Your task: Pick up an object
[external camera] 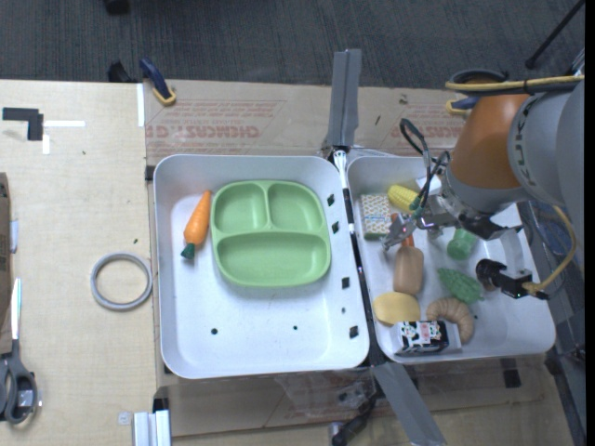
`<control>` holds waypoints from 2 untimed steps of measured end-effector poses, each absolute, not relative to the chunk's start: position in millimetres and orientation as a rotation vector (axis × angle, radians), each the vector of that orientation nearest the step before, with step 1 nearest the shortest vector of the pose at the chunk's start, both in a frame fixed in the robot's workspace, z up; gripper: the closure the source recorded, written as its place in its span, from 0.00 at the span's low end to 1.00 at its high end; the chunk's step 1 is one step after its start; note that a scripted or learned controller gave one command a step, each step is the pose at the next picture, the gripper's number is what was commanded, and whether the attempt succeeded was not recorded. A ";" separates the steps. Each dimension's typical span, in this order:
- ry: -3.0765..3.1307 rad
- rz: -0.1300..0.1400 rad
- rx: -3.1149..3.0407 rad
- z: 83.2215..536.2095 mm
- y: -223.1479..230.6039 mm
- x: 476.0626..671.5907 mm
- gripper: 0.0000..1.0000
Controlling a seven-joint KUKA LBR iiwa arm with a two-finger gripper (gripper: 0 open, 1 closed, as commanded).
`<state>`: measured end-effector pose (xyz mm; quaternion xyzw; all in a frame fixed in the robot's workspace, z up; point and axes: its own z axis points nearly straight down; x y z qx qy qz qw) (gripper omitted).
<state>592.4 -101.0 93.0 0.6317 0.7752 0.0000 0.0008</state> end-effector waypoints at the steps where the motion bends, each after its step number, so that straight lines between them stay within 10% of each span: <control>1: 2.353 -0.003 2.083 191.1 -49.4 577.7 0.00; 2: 2.162 0.007 2.268 96.9 -99.8 611.8 0.00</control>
